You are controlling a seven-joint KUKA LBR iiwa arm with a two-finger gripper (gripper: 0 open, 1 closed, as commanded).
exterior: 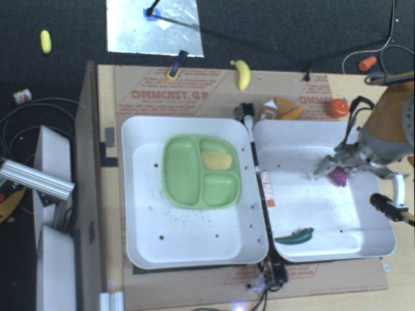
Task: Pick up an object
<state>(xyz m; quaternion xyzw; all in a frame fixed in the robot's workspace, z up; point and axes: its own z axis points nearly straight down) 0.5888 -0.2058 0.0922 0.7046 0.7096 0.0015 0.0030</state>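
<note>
Dark carpet surrounded your bench [194,86], with a small yellow piece [45,41] lying at the upper left of the frame. Moving right, the left bin [146,238] held a green divided plate [194,177] with a pale yellow item [217,159] in its upper right compartment. In the right bin [376,241], a dark green pepper [295,236] lay near the lower edge, well apart from the gripper [332,166] at mid right, which hung just beside a purple object [338,177]; whether it was clenched or released, you could not tell. Your risk was probably a miss: that small piece sat beside the tool, so closing might nudge it away.
</note>
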